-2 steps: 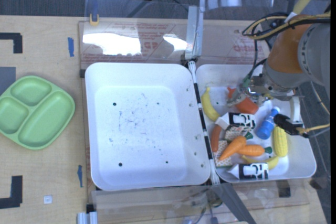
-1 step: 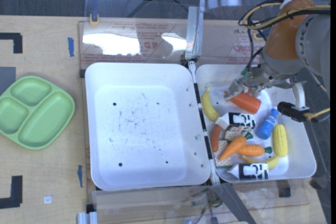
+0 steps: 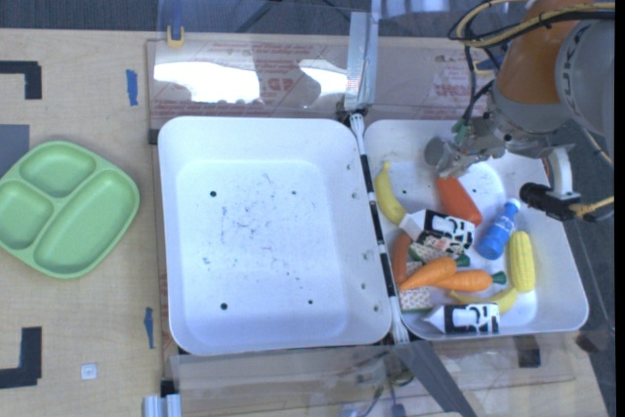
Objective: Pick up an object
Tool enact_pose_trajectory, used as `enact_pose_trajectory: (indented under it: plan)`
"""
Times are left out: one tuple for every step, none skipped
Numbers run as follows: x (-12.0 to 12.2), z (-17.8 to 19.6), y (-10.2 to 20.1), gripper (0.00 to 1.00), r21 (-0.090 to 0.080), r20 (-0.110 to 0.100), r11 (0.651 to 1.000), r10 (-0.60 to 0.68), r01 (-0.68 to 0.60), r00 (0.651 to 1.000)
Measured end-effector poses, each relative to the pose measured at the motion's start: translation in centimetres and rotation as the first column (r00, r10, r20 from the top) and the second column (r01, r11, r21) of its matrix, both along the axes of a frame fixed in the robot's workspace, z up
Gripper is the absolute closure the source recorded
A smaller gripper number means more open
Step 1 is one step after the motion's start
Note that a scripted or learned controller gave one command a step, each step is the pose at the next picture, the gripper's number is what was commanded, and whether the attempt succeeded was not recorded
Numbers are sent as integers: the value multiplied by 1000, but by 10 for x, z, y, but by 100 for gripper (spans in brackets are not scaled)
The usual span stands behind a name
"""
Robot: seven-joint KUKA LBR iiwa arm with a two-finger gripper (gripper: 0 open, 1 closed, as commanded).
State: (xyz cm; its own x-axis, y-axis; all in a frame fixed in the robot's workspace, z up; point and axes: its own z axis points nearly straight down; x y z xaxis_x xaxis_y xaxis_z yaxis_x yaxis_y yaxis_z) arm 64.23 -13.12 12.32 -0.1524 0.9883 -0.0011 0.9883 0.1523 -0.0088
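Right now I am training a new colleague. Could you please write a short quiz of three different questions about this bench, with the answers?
1. True or false: the green divided plate lies inside the left bin.
2. Multiple choice: the gripper is directly above which object in the right bin? A) the corn cob B) the blue bottle C) the orange carrot piece
3. Fill in: the banana lies along the right bin's ____ wall, as the camera sees it.

Key
1. False; it rests on the wooden bench, left of both bins.
2. C
3. left
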Motion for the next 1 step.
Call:
enact_pose_trajectory:
  plan:
    - [-2, -3, 0, 0, 2, -10, 1000, 0, 0, 1000]
